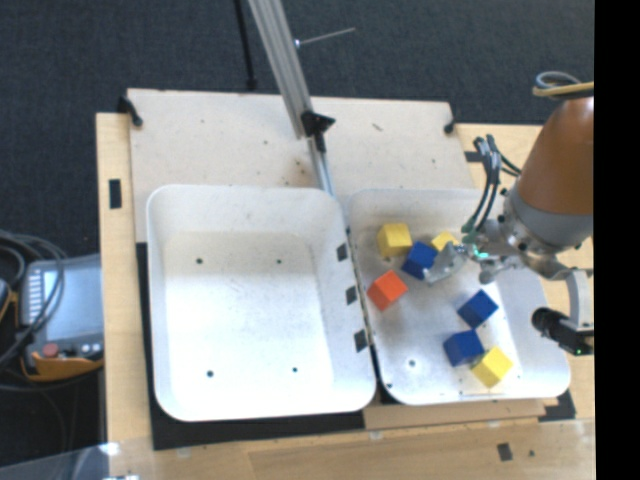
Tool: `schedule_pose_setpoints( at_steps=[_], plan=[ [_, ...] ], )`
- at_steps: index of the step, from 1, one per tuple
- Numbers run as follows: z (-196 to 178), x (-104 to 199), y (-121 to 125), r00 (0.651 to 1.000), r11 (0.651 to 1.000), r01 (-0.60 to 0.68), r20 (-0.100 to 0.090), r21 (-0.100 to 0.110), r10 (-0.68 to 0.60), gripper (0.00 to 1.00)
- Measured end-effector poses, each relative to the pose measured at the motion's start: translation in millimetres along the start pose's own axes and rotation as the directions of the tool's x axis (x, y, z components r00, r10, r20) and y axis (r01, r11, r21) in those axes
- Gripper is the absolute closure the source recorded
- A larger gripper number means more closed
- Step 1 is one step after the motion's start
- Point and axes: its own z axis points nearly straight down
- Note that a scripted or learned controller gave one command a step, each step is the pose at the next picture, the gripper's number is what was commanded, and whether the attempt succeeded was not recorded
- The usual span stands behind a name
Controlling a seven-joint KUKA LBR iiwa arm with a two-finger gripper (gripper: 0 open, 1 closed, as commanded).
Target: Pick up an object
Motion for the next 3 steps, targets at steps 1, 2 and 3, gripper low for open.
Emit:
schedule_pose_setpoints(
  at_steps=[1, 2, 3],
  plan=[
    [-2.2, -0.1, 0.9, 1.000, 1.000, -0.002, 0.001, -0.005, 0.002, 0.00],
    [40.9, 3.1, -1.4, 1.000, 1.000, -0.004, 0.002, 0.000, 0.004, 0.00],
    [96.3, -7.4, -7.0, 1.000, 1.000, -0.004, 0.002, 0.001, 0.004, 0.00]
  ],
)
